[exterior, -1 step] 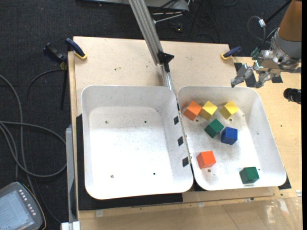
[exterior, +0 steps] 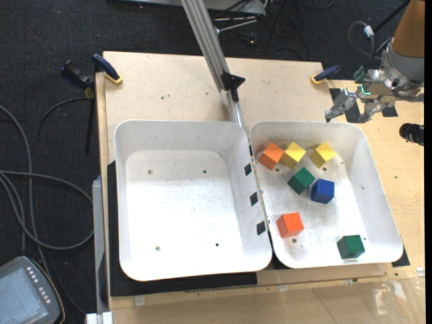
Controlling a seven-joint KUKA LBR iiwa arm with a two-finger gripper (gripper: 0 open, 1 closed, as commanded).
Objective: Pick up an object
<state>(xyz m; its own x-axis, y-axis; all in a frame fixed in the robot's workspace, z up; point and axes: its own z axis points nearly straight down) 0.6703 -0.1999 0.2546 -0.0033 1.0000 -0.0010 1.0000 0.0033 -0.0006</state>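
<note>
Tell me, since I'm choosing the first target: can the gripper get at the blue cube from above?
Probably yes. The blue cube lies in the right bin with its top uncovered; nothing is stacked on it. The gripper hovers beyond the bin's far rim. A green cube sits close beside it, which could crowd the fingers.

you have a pale counter (exterior: 175, 86) with blue-and-yellow clamps at its back corners, one on the left (exterior: 104, 67) and one on the right (exterior: 325, 74). a slanted metal pole (exterior: 206, 36) comes down to the middle. black cables (exterior: 27, 181) trail over dark carpet, and a pendant (exterior: 27, 295) sits bottom left.
</note>
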